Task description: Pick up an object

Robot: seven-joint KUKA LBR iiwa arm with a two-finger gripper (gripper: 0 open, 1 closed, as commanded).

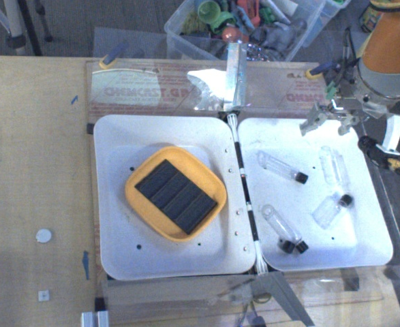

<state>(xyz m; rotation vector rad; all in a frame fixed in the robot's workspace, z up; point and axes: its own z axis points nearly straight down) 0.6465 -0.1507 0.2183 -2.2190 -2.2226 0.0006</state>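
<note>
Presently, left to right: the left bin [111, 135] holds a yellow tray with dark ribbed inserts [176, 193] lying flat near its middle; the right bin [377, 244] holds four clear vials with black caps, one left of centre [281, 167], one near the front [281, 229], one toward the far right [332, 163] and one right of centre [330, 208], all lying down and apart from one another. The gripper [329, 114] hangs over the right bin's far right corner, clamped on nothing that can be seen, and whether it is apart or together cannot be told. Step judged as approach before any pick; the next move calls for choosing a vial, likely the far right one nearest the tool, aligning across its narrow body and descending.
</note>
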